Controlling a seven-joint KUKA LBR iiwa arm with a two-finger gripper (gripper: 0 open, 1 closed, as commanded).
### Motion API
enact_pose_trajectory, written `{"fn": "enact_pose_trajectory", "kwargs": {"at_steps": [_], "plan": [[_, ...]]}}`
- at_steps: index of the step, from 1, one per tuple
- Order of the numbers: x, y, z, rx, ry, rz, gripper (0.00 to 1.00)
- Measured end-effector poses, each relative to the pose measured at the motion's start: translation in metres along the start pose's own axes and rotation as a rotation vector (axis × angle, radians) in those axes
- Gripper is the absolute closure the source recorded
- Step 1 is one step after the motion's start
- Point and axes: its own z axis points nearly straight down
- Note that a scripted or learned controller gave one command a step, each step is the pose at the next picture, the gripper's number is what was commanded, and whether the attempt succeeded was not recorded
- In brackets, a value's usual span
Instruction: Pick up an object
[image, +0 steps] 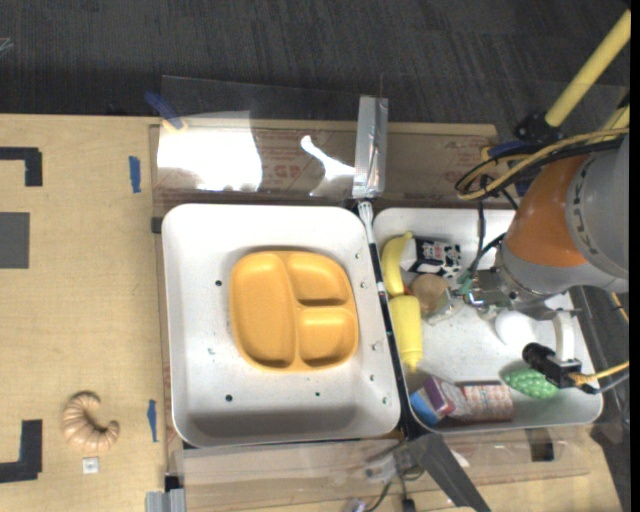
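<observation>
The right bin (470, 345) holds several small objects. A yellow banana-shaped toy (394, 262) lies along its left wall, with a longer yellow piece (407, 330) below it. A brown round object (430, 292) sits just right of them. A black-and-white item (436, 254) lies near the bin's top. My gripper (466, 291) hangs low over the bin's middle, just right of the brown round object, below the arm's orange band (545, 225). Nothing shows between its tips.
A pink-and-blue box (462, 400) lies along the right bin's front wall, with a green bumpy object (529, 382) and a white object (515, 326) to its right. The left bin (190, 330) holds a yellow divided plate (293, 307). A tan curled toy (90, 420) lies on the bench at left.
</observation>
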Motion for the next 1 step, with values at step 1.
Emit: {"fn": "enact_pose_trajectory", "kwargs": {"at_steps": [1], "plan": [[-0.0779,0.0053,0.0012,0.002,-0.003,-0.269,0.00]]}}
